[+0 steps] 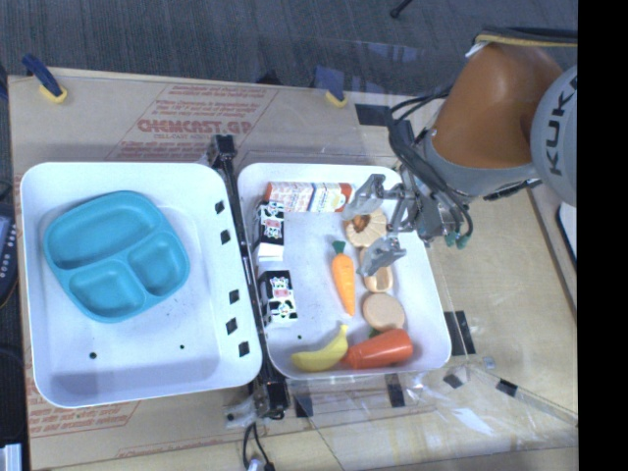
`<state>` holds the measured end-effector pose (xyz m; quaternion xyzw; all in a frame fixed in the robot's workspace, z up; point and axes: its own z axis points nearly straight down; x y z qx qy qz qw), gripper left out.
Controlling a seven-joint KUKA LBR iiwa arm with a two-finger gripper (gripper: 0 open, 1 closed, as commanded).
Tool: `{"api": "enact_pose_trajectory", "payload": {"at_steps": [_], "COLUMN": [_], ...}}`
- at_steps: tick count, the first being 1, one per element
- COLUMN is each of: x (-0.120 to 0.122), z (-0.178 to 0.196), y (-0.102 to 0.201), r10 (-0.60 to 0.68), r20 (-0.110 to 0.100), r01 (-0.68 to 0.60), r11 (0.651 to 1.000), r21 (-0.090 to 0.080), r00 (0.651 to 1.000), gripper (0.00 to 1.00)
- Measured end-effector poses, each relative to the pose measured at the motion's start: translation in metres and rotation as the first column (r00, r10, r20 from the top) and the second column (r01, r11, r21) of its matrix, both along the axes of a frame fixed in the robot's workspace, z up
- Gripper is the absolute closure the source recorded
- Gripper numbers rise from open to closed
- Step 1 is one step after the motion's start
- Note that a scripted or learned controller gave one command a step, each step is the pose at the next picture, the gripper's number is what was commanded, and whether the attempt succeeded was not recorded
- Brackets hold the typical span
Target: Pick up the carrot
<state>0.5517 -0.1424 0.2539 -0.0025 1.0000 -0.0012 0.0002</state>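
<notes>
blue tray [116, 254], banana [320, 352], milk cartons [279, 296]

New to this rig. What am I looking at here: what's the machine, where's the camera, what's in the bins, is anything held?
One fixed camera looks down at a slant on a bench with two shallow white bins. The grey and orange machine on the right is a robot arm; its two-finger gripper hangs over the right bin, fingers spread, with nothing between them.

The left bin holds a blue divided plate. The right bin holds toy food: the carrot near the middle, a banana and a red pepper at the near edge, a milk carton along the far wall, two small cow-print cartons on the left side, and some round tan pieces by the gripper.

The carrot, which the arm should pick up, lies untouched just left of the gripper.
</notes>
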Motion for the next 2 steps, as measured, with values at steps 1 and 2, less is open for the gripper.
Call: {"api": "enact_pose_trajectory", "payload": {"at_steps": [1, 2], "x": [0.009, -0.017], "z": [-0.120, -0.164], "y": [0.034, 0.006], "r10": [0.110, 0.055], "r20": [-0.012, -0.005], "r01": [-0.109, -0.055], "r11": [0.994, 0.998], "r21": [0.008, 0.004], "r00": [0.994, 0.998], "gripper": [0.00, 0.00]}}
